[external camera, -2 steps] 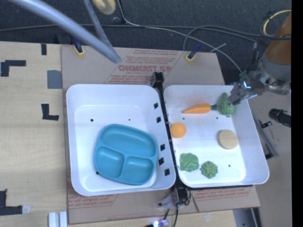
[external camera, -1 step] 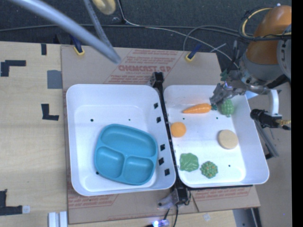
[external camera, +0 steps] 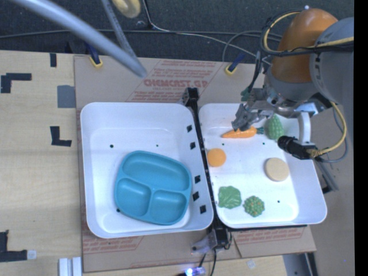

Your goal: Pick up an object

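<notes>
Looking down, we are seeing:
Left bin [external camera: 92, 154]: holding a blue tray [external camera: 153, 187].
Right bin [external camera: 305, 203]: holding the food pieces.
Arm [external camera: 310, 45]: reaching over the right bin's far end.
Gripper [external camera: 246, 119]: hanging just above the carrot; we cannot tell its grip.
Carrot [external camera: 239, 133]: lying flat near the far wall.
Green piece [external camera: 274, 127]: sitting beside the carrot.
Tan disc [external camera: 276, 169], orange ball [external camera: 216, 157], two broccoli [external camera: 229, 197] [external camera: 253, 206]: lying apart, nearer us.
</notes>
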You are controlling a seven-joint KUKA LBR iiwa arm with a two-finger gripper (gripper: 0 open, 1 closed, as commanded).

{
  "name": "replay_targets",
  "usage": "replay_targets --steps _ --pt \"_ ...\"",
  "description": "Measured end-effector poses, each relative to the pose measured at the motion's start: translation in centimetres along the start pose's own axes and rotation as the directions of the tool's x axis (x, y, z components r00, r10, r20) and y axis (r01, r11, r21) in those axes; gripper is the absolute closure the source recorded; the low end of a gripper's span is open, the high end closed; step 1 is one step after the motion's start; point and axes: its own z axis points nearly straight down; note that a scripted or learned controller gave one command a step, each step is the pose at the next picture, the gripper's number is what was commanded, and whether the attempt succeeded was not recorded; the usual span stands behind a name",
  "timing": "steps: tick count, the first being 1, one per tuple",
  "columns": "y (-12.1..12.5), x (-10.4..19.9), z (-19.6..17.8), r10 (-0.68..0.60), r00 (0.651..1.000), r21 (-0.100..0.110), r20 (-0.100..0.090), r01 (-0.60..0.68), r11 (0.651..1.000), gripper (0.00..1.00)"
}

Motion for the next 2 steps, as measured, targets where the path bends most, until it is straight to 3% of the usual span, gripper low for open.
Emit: replay_targets --steps 2 --pt "-0.6 10.9 1.9 0.000 1.000 0.001 0.000 0.000 1.000 1.00"
